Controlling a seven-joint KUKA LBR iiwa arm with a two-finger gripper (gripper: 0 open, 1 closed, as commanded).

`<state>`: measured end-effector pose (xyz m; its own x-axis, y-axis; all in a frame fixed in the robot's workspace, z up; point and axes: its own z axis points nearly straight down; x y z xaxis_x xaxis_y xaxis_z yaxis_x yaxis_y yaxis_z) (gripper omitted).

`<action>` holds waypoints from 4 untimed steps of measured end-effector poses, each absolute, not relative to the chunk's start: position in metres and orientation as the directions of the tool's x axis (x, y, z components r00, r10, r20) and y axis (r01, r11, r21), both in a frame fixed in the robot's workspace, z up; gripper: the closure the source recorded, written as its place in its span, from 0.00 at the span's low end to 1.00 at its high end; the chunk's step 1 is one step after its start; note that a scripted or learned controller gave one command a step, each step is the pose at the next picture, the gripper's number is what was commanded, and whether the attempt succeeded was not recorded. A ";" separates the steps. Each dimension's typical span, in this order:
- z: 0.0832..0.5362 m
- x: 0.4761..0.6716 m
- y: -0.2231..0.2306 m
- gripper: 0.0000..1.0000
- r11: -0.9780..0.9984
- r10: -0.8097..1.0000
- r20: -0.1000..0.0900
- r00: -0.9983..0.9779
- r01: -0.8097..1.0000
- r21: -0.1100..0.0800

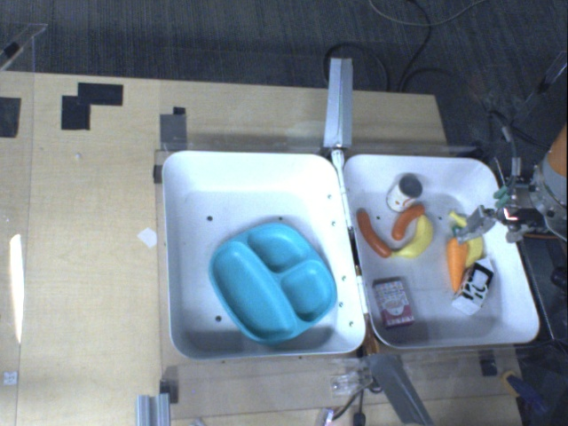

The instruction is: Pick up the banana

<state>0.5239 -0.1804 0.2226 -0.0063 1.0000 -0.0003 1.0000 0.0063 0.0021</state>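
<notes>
The banana (419,241) lies in the middle of the right bin (510,322), a short yellow curve with an orange sausage (406,221) resting across its upper side. A red sausage (373,234) curves just to its left. My gripper (480,223) reaches in over the bin's right side, about a hand's width to the right of the banana and apart from it. It hangs above an orange carrot (456,265) and a small yellow piece (458,219). Nothing shows between its fingertips.
A black-and-white carton (476,286) lies below the carrot, a dark red box (392,301) sits at the bin's front, and a small white and grey cup (407,189) stands at the back. The left bin (191,238) holds a blue divided plate (271,280).
</notes>
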 end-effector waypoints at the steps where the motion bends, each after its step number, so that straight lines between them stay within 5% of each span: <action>1: 0.176 0.589 -0.195 0.00 -0.006 1.000 -0.001 0.006 1.000 0.003; 2: 0.096 0.584 -0.202 0.00 -0.013 1.000 -0.001 0.013 1.000 0.006; 3: 0.087 0.635 -0.200 0.00 0.002 1.000 -0.002 -0.002 1.000 0.008; 4: 0.099 0.638 -0.198 1.00 0.010 1.000 -0.004 -0.010 1.000 0.015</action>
